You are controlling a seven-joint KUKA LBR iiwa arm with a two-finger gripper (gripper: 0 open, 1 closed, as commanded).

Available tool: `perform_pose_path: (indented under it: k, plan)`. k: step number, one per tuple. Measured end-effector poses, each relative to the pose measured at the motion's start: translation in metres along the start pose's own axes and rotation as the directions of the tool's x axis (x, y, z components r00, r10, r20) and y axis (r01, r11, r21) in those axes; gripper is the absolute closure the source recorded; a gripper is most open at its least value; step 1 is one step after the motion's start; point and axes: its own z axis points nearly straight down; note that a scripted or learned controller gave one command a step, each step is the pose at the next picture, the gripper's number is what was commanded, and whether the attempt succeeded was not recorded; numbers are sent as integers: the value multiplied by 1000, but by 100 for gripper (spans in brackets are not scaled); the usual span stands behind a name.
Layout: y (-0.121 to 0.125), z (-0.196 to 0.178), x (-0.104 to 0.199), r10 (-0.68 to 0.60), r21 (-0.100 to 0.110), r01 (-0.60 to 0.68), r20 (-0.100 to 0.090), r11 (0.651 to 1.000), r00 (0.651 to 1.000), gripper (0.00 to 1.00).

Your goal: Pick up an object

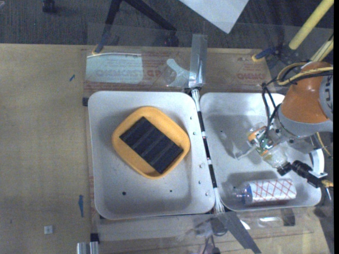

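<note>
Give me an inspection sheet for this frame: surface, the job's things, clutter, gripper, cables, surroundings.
Surface: wooden bench bearing the left bin and the right bin, side by side.
Job's things: orange tray with a dark ribbed top lies tilted in the left bin; a bottle with a red-checked label lies on its side near the right bin's front edge.
Clutter: nothing seen in the bins; taped strips behind them.
Gripper: gripper is low over the right bin, above the bottle; finger state unclear.
Cables: black and yellow cables loop by the wrist.
Surroundings: chair base and a white sheet behind the bench.
</note>
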Motion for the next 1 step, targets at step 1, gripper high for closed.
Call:
perform_pose_path:
  k: [1]
  plan:
    - [39,-87,58,-133,5,133,-3,991,991,100]
